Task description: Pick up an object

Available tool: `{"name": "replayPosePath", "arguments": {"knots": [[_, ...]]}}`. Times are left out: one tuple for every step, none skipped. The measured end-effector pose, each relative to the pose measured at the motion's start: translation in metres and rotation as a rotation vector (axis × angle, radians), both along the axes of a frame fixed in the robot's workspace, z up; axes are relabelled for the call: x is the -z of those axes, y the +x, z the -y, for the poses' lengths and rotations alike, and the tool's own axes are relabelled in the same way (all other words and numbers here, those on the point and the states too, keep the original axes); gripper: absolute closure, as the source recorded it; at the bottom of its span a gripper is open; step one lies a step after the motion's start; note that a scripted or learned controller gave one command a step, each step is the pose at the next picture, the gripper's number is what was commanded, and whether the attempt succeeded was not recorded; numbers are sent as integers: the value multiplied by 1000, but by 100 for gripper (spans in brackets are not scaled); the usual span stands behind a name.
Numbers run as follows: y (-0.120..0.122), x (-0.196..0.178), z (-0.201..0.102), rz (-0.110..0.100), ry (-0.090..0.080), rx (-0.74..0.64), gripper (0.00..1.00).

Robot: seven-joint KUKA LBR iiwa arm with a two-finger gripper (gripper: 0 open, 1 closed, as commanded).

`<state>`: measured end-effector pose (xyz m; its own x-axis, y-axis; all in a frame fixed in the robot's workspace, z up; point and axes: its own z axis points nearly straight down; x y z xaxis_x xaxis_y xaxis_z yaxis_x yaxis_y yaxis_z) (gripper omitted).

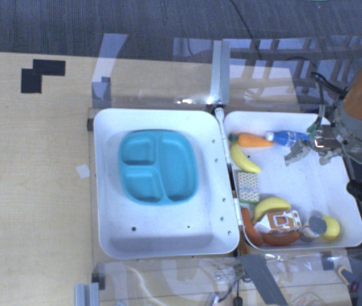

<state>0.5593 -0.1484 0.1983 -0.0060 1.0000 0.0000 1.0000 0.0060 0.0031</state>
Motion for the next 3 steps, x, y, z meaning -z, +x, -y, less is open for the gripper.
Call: {"name": "replayPosePath", "arguments": {"knots": [[63,107,26,3,-1,66,0],[65,95,24,8,-2,61,100],[80,-35,14,4,0,408,100]]}}
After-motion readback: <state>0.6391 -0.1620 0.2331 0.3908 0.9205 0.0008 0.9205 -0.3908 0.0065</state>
